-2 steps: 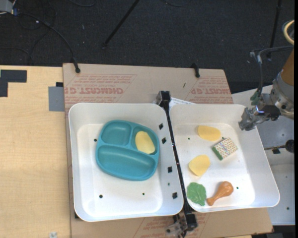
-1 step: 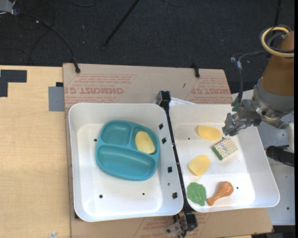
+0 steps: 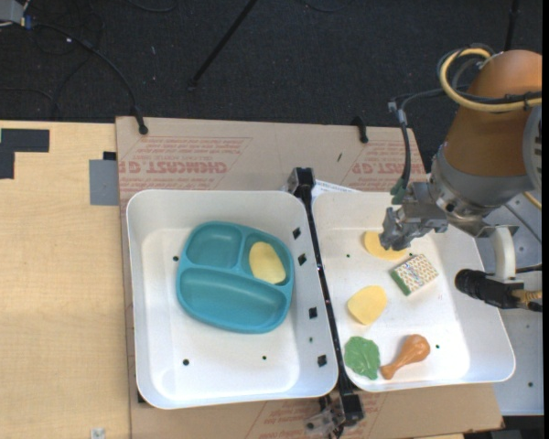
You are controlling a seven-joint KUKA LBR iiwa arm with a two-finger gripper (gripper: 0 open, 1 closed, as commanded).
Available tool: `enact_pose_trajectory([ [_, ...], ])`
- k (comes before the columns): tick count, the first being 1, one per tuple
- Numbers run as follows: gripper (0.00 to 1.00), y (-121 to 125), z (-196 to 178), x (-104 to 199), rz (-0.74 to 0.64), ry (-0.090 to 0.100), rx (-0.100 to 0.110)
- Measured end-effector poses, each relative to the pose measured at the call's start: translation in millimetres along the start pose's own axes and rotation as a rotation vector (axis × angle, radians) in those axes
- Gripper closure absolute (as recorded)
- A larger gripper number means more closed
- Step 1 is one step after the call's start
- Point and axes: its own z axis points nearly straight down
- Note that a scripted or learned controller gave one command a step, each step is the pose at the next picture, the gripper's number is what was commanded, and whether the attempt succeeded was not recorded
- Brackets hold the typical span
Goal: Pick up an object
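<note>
My gripper [image 3: 395, 236] hangs low over the back of the right bin [image 3: 476, 369], directly above a flat yellow piece [image 3: 377, 246] that it partly hides. Just right of it lies a green and beige sponge-like block [image 3: 414, 273]. In front of these sit a yellow chip-shaped piece [image 3: 368, 305], a green leafy toy [image 3: 362, 357] and an orange drumstick toy [image 3: 406, 354]. The left bin [image 3: 156, 364] holds a teal divided plate [image 3: 233, 276] with a yellow piece [image 3: 267, 262] in its upper right compartment.
A black divider rail [image 3: 313, 273] runs between the two bins. The arm's grey body with its orange band [image 3: 496, 80] looms over the right bin's far right corner. A black and white fixture [image 3: 494, 286] sticks in at the right rim. Cardboard [image 3: 220, 158] lies under the bins.
</note>
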Motion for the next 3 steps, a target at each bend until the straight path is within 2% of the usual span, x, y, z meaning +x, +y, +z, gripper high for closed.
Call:
enact_pose_trajectory([
  [1, 1.00, -11.8, 2.6, 53.9, 0.000, 0.000, 0.001],
  [3, 1.00, -21.0, 38.0, 154.9, 0.001, -0.002, 0.003],
])
